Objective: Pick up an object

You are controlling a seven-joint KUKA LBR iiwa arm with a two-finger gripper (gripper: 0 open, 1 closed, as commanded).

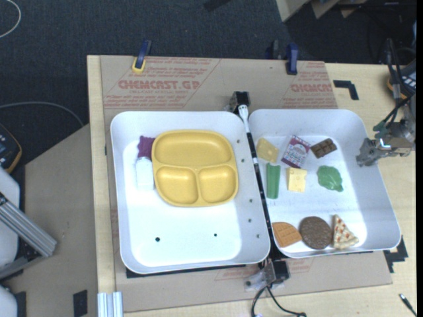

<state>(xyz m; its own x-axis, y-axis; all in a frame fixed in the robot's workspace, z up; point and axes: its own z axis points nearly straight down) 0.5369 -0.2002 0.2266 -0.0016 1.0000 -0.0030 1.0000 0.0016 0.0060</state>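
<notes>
The right bin (370, 197) holds several toy foods. In its back row lie a pale yellow piece (268, 150), a purple and white packet (295, 152) and a brown chocolate piece (323, 148). In the middle row are a green stick (272, 180), a yellow cheese square (297, 180) and a green leafy piece (330, 177). At the front lie an orange cookie (285, 234), a brown round patty (315, 232) and a pizza slice (344, 233). My gripper (372, 152) hangs over the bin's right rim, to the right of the chocolate piece, with nothing visibly in it.
The left bin (185, 243) carries a yellow divided plate (195, 167), with a purple item (145, 146) and a white bottle (143, 174) at its left. Both bins rest on a cardboard sheet (198, 78) held by clamps. Cables run at the far right.
</notes>
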